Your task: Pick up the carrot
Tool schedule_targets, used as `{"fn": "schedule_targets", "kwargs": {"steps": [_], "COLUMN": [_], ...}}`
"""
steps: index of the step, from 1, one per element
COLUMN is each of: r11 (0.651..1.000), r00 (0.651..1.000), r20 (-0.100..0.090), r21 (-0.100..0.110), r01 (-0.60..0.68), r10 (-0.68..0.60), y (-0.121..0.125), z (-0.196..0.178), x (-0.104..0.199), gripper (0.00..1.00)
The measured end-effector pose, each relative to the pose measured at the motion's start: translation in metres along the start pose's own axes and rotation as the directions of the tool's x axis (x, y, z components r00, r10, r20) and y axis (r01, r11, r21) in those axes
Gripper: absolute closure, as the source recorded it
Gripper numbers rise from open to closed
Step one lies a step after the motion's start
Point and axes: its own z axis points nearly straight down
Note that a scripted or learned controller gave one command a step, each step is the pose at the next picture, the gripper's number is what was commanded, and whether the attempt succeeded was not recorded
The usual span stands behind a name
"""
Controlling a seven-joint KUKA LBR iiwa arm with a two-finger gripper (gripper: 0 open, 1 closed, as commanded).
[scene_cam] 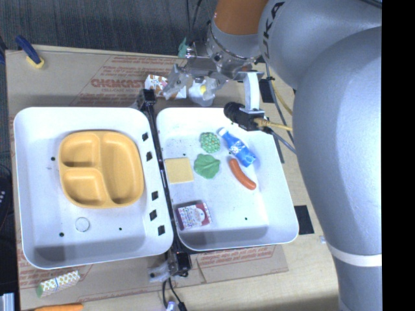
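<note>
Open or clenched, the state of the gripper [194, 86] cannot be told from this angle. It hangs over the far rim of the right bin [282, 203], beneath the arm's orange band [240, 8], and nothing from the bins is visibly in its grasp.

Nearest the camera, a small speckled packet [58, 282] lies on the bench in front of the left bin [26, 193]. In that bin sits a yellow divided plate [100, 168], three compartments facing up.

In the right bin, a red packet [193, 215] lies closest to the near wall, towards the divider between the bins. Beyond it a pale yellow square slice [179, 170] lies flat, and just to its right a green leaf [207, 166].

The carrot [242, 173] – a short orange-red stick – lies on the floor of the right bin, in its right half, angled from far-left to near-right. It is near the leaf but apart from it, and its far end is just beside the near end of a blue bottle [237, 146] lying on its side. A knobbly green piece [209, 141] sits left of the bottle, beyond the leaf. The carrot is well apart from the gripper.

Farthest off, a blue and yellow object [29, 50] rests at the bench's far left corner.
</note>
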Motion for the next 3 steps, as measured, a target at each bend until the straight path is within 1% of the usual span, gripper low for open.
{"fn": "schedule_targets", "kwargs": {"steps": [1,2,3], "r11": [1.0,0.999,0.996], "r00": [1.0,0.999,0.996], "r20": [0.001,0.0,0.001], "r21": [0.002,0.0,-0.004], "r01": [0.007,0.033,0.09], "r10": [-0.007,-0.033,-0.09], "y": [0.0,-0.019,0.001], "z": [-0.011,-0.008,-0.049], "x": [0.001,-0.002,-0.073], "gripper": [1.0,1.0,1.0]}}
